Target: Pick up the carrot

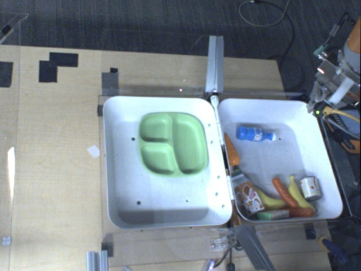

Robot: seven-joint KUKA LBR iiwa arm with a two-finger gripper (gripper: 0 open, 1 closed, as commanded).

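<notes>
Arm parked off at 2 o'clock, carrot not yet touched

Arm (343, 75) sits off the right bin's (282, 162) corner, half out of frame; can't tell its finger state. Left bin (121, 168) has a green tray (172, 143). The carrot (231, 151) lies jammed against the right bin's 9 o'clock wall, so fingers may hit the rim or slip. A second orange thing (284, 192) at 5 o'clock could get grabbed instead.

The arm (344, 72) is cut off by the right edge, above the right bin (299, 109). Items in that bin's near corner overlap, partly hiding one another.
</notes>
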